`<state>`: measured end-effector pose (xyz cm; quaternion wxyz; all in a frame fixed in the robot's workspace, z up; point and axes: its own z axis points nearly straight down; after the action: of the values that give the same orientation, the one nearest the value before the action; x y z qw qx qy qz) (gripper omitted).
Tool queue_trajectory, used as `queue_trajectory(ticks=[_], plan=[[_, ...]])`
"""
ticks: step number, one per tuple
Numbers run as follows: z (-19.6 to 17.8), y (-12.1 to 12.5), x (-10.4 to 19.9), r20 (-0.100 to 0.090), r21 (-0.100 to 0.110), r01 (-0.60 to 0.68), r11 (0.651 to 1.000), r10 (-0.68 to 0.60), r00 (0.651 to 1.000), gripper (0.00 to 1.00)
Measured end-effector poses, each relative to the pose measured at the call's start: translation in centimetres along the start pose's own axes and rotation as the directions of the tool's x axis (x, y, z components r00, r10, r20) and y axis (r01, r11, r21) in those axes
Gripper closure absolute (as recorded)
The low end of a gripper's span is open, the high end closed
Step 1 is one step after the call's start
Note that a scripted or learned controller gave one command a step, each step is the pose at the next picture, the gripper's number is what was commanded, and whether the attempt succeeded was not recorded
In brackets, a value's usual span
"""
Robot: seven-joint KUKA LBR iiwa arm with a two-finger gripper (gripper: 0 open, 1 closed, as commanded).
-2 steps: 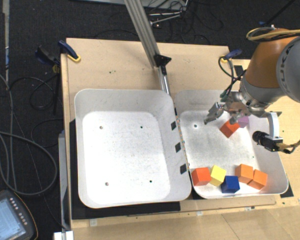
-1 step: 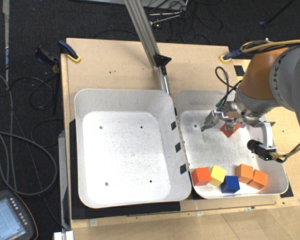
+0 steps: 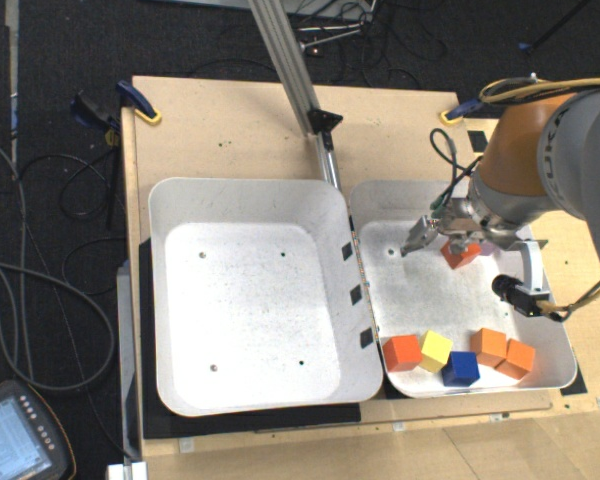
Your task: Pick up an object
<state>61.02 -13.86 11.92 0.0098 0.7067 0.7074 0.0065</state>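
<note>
My gripper (image 3: 438,247) hangs over the upper middle of the right bin (image 3: 410,278). One grey finger (image 3: 416,240) splays out to the left, so the gripper looks open. A red block (image 3: 461,255) lies just right of that finger, under the gripper body and apart from the fingertip; a sliver of something purple (image 3: 486,251) shows beside it. Along the bin's front edge sit an orange block (image 3: 402,351), a yellow block (image 3: 436,349), a blue block (image 3: 461,368) and two more orange blocks (image 3: 491,345) (image 3: 519,357).
The left bin (image 3: 250,298) lies beside the right one, their rims meeting near the middle. A metal pole (image 3: 285,53) slants in from the top to the bins' far edge. Clamps sit on the bench's far corners.
</note>
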Motion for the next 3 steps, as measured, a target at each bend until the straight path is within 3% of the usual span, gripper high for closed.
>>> queue_trajectory(ticks=[1, 2, 3], plan=[[-0.9, 0.1, 0.0, 0.001, -0.002, 0.001, 1.000, -0.001, 1.000, 1.00], [-6.7, -0.2, -0.9, -0.003, 0.017, -0.002, 1.000, 0.002, 1.000, 1.00], [-11.5, 0.1, -0.9, -0.002, 0.016, 0.001, 1.000, -0.001, 1.000, 1.00]])
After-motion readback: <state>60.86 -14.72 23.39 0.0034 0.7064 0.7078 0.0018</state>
